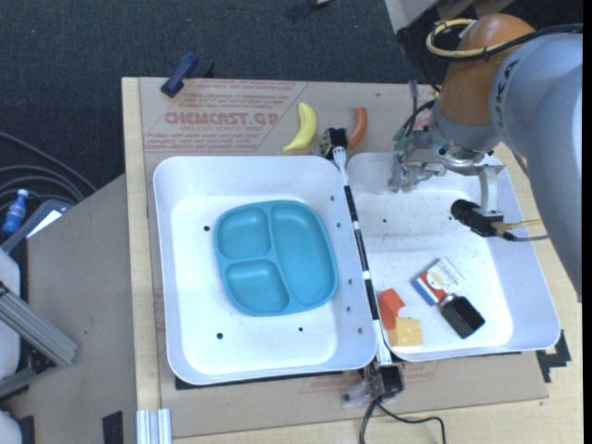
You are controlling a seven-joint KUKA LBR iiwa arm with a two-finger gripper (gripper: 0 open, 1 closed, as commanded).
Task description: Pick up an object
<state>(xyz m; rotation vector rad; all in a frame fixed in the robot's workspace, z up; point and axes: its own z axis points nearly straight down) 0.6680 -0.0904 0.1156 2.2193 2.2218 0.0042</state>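
My gripper (410, 172) hangs over the back left corner of the right bin (527, 276), pointing down at bare white floor with nothing seen in it. Several small things lie near that bin's front. An orange-red piece (390, 301) and a yellow piece (408, 331) sit by the left wall. To their right are a small red, white and blue packet (435, 282) and a black block (462, 316). All of them are well in front of the gripper.
A blue divided plate (275, 256) lies in the left bin (185, 202). Behind the bins, a yellow banana (302, 129) and an orange stick (357, 126) rest on the cardboard. A blue object (179, 75) lies at the bench's back left edge.
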